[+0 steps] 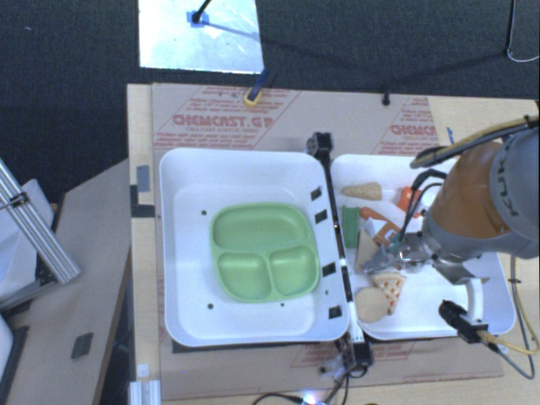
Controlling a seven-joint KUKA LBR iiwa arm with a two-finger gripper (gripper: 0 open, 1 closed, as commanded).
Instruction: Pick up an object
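Your gripper, whose grip I cannot tell, hovers just above the pizza slice toy; it seems light and stiff, so take it across its narrow sides.

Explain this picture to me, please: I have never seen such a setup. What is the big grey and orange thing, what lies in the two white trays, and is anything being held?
The picture comes from one fixed camera above a bench, looking down at a slant. The grey and orange thing is a robot arm reaching in from the right. Its end effector is low over the right bin, among small toy foods: a pizza slice, a round cookie-like piece, a cone-shaped piece, and orange and green pieces. The left bin holds a green divided plate. Whether the end effector holds anything cannot be told from this view: its tip is too small and cluttered to make out.
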